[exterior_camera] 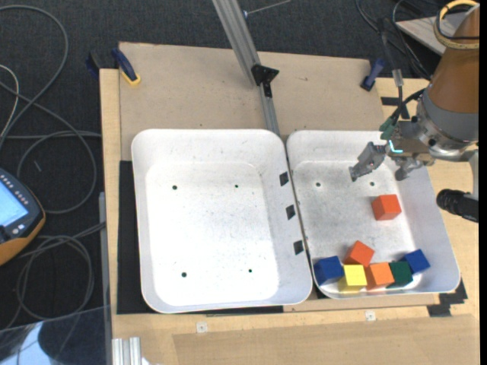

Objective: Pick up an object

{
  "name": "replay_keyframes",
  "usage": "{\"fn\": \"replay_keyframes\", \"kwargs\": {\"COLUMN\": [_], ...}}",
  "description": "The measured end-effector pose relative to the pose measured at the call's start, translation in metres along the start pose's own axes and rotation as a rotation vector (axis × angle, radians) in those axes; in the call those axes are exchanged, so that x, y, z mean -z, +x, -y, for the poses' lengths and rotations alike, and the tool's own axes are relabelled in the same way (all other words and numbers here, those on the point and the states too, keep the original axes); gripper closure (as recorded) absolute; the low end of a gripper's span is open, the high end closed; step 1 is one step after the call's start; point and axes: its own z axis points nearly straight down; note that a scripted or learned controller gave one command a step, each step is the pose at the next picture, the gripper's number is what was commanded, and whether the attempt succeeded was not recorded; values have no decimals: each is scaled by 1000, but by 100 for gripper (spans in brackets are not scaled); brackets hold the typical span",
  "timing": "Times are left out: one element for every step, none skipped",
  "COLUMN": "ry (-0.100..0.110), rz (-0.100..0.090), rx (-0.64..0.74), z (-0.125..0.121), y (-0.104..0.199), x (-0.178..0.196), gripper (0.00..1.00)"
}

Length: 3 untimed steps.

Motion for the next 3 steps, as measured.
{"fn": "replay_keyframes", "kwargs": {"ry": [-6, 0, 2], "rz": [1, 0, 0], "rx": [0, -1, -2], "z": [-1, 0, 2], "y": [0, -6, -15], "x": [2, -42, -99], "gripper": [0, 0, 0]}}
